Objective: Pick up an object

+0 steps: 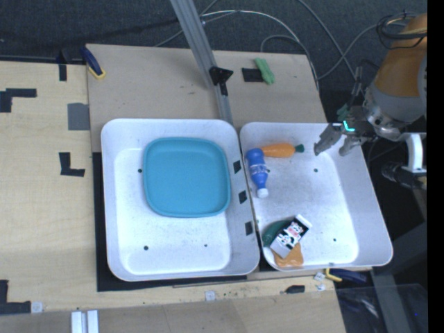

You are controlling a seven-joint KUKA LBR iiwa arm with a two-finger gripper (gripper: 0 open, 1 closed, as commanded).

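Your gripper [334,143] hangs over the right bin's [361,214] far right rim, jaws spread with nothing between them. In that bin you have a carrot [280,150] near the far wall, a blue bottle [257,171] just beside it toward the divider, and — at the near left corner — a small pile of packets [288,238]. The left bin [121,207] holds a blue plate [186,177].

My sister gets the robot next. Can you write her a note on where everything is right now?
Gripper: open, holding nothing, over the right bin's far right corner.
Right bin: carrot and bottle at far left; small pile at the near left corner.
Left bin: blue plate.
Done: nothing picked yet.
Left: pick one object, perhaps the carrot, which lies nearest.
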